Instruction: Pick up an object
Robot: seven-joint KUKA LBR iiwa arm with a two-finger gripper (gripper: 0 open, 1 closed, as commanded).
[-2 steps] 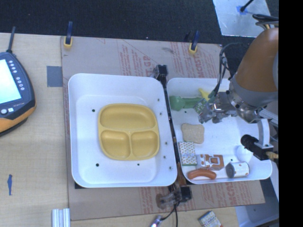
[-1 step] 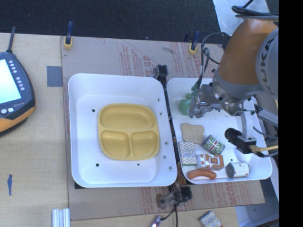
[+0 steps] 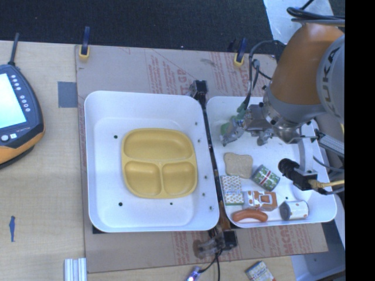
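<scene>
Right, grey two-finger gripper [image 3: 232, 132] is low over the upper-left corner of the right shallow white bin [image 3: 328, 212]. Can't tell its state. Objects lie in that bin's lower half: tan bread slice [image 3: 238, 164], green can [image 3: 265, 177], patterned box [image 3: 232, 190], reddish sausage [image 3: 249, 216], white-and-grey cylinder [image 3: 293, 209]. Left white bin [image 3: 99, 157] holds a yellow three-compartment plastic tray [image 3: 159, 161].

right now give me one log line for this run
arm over right bin | pincer low at far end | toast, can, sausage untouched | yellow tray in left bin
</scene>
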